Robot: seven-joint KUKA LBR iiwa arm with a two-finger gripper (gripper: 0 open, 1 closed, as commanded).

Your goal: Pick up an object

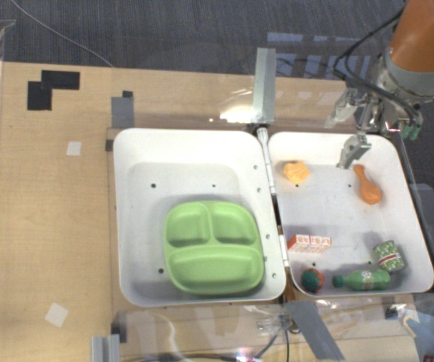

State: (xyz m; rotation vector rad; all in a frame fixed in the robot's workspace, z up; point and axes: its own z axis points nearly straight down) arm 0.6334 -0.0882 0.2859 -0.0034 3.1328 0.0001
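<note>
Both white bins (pixel 194 153) are looking like smooth matt plastic, the green divided plate (pixel 213 246) likewise — slightly glossier. The bench (pixel 43 225) below-left of the gripper (pixel 352 154) is showing pale wood grain under a clear, glaring sheet — metallic grey brackets (pixel 264 85) edging it.

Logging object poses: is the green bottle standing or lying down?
Lying down. The green bottle rests lengthwise on the right bin's floor, near its front edge.

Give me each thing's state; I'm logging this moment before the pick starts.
gripper: above the right bin's far edge, holding nothing
green divided plate: flat, upright, in the left bin
green bottle: lying on its side
green can: tipped over
orange drumstick toy: lying flat
orange piece: resting on the bin floor
red-and-white packet: lying flat
</note>
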